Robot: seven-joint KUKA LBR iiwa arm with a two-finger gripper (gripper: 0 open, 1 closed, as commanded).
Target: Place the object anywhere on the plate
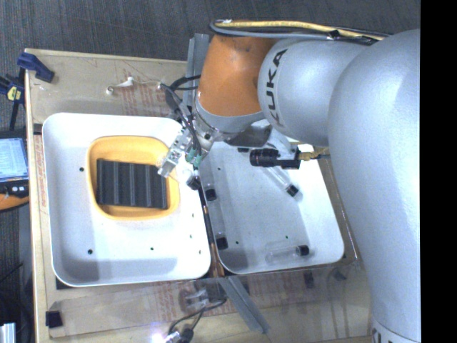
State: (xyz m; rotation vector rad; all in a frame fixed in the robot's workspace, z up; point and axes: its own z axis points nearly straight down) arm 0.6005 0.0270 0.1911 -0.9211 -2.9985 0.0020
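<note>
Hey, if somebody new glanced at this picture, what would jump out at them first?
Probably the big grey arm with its orange band, reaching in from the right and covering much of the right bin. Next, the yellow plate in the left bin, carrying a dark ribbed object. The hand hangs over the plate's right edge.

Yellow plate [128, 148] — white bins [107, 256]

Grey arm [335, 91] low, wrist leftward.
</note>
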